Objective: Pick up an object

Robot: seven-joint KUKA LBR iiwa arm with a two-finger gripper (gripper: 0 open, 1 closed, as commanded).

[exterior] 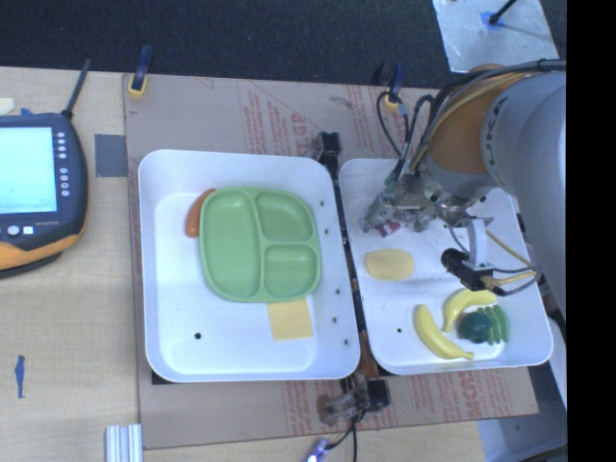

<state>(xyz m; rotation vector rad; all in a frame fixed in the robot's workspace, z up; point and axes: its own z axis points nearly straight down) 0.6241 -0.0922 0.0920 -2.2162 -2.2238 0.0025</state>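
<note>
On cardboard-covered bench (241, 114): two white bins (173, 345); dark floor (241, 17) beyond; hand (399, 210) grip unclear.

Orange piece (194, 215) in the left bin (164, 287) mostly hidden beneath the green divided plate's (258, 244) left rim; shape not readable. Yellow slice (291, 320) tucked partly under that plate's near edge. Right bin's (385, 354) far-right corner covered by the arm (500, 133). Gripper (397, 215) a tangle of metal and cable; small pinkish bit at its tip too blurred to identify. Dark green item (478, 327) by the bananas (438, 335) too indistinct to name. Handheld screen unit (34, 191) cut by the left edge.
</note>
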